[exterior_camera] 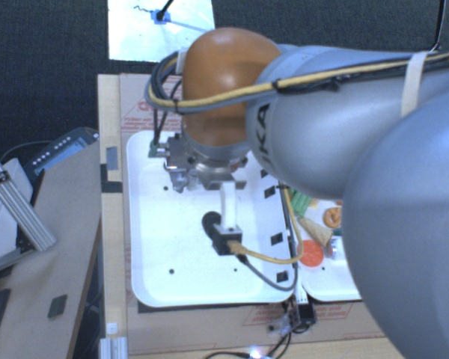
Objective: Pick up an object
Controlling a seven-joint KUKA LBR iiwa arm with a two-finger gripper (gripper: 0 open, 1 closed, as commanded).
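My gripper (pixel 181 176) hangs low over the back part of the left white bin (pixel 165 264), under the orange wrist band. In the right bin (pixel 331 287), just past the divider, lie a green item (pixel 299 201), a beige cone (pixel 314 231), a small orange-brown round piece (pixel 332 217) and a red-orange disc (pixel 311 253). The grey arm hides most of the right bin. The gripper is over the left bin, well to the left of these objects.
The bins rest on a cardboard sheet (pixel 114 200). A white paper (pixel 161 21) lies behind the bins. A grey device (pixel 60 148) and a metal rail (pixel 15 208) stand to the left of the bench.
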